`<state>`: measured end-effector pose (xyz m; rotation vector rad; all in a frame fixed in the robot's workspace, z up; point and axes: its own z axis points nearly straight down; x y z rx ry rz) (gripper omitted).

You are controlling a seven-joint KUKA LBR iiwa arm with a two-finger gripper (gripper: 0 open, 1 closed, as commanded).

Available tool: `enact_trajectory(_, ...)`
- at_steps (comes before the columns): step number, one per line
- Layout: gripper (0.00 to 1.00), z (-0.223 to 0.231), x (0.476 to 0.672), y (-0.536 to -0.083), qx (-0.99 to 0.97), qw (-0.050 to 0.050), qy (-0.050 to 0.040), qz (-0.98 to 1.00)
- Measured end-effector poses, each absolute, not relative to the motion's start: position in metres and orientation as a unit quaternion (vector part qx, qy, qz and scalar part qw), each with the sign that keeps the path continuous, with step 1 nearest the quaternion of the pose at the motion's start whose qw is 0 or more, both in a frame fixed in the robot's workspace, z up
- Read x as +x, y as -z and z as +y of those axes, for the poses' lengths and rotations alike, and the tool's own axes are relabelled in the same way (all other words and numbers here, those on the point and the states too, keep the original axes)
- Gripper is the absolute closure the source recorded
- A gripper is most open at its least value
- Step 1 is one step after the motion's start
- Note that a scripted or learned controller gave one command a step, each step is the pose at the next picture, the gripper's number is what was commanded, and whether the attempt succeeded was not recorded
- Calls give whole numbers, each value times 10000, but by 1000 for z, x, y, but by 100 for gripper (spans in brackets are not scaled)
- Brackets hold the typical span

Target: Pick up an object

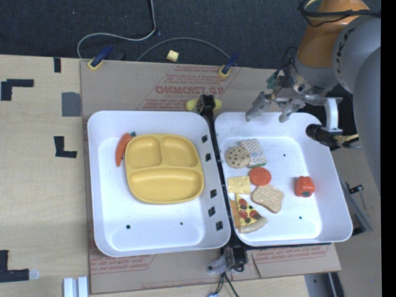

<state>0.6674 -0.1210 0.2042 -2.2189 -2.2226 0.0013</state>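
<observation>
R bin [322, 224] w/ toy food, L bin [105, 228] w/ yellow tray [164, 167], carrot [122, 148]; gripper [270, 111] spread wide, empty.

Yellow divided plate [164, 167] in white left bin [105, 228], orange carrot [122, 148] at its 9 o'clock, speckled brown cookie [236, 157], grid-patterned cracker [252, 150], red tomato slice [260, 177], red pepper [304, 186], pepperoni-dotted pizza slice [247, 214], yellow cheese [238, 185], tan bread slice [268, 198].

Bare floor [309, 218] beside clustered food [252, 184]
</observation>
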Motion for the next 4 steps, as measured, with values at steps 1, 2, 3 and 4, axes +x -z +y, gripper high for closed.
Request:
enact_trajectory(1,0,-105,618,-150,-7074,38,-29,-7068)
enact_trajectory(2,0,-111,626,-101,-7071,-62,20,-7070)
enact_trajectory(3,0,-109,665,-84,-7060,-5,3,-7082)
enact_trajectory(4,100,-109,664,-95,-7062,-3,3,-7080)
